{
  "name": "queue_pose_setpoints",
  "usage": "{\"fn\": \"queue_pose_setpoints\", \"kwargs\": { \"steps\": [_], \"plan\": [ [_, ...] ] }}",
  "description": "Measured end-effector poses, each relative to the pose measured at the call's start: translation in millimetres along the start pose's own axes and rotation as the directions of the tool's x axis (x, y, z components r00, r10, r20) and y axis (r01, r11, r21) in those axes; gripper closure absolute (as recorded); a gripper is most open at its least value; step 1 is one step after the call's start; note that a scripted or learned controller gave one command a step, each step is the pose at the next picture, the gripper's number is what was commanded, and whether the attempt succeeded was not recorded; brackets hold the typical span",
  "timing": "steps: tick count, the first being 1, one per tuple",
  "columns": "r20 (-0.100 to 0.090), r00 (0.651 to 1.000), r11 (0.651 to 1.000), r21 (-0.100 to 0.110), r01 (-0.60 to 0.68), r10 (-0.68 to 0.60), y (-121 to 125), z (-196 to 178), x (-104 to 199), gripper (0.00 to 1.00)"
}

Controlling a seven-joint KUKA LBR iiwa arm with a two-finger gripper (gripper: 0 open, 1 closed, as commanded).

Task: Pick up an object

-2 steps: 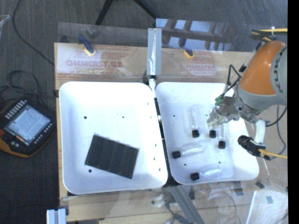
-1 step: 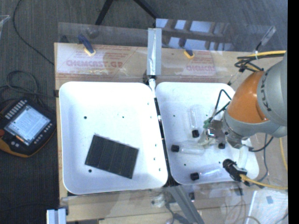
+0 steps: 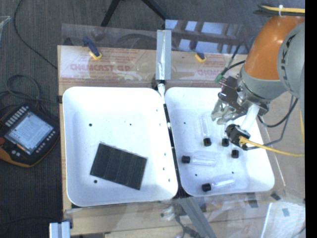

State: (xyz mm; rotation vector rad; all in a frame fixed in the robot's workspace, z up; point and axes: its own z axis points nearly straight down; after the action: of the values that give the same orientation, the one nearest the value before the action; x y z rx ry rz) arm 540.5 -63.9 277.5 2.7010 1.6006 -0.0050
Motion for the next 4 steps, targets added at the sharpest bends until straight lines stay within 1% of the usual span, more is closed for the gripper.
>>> {"fn": "queue_pose_setpoints", "kwargs": {
  "steps": [1, 2, 3, 4],
  "plan": [
    [0.002, 0.955, 0.955, 0.003, -0.295, 0.295, 58.6, 70.9, -34.2, 1.00],
    [0.003, 0.955, 0.955, 0.003, -0.295, 0.295, 58.5, 70.9, -34.1, 0.00],
    [0.001, 0.975, 0.975, 0.001, -0.221, 0.221, 61.1, -34.8, -40.4, 0.00],
    [-0.008, 0.989, 0.989, -0.009, -0.146, 0.145, 36.4, 187.4, -83.0, 0.00]
  ]
}}
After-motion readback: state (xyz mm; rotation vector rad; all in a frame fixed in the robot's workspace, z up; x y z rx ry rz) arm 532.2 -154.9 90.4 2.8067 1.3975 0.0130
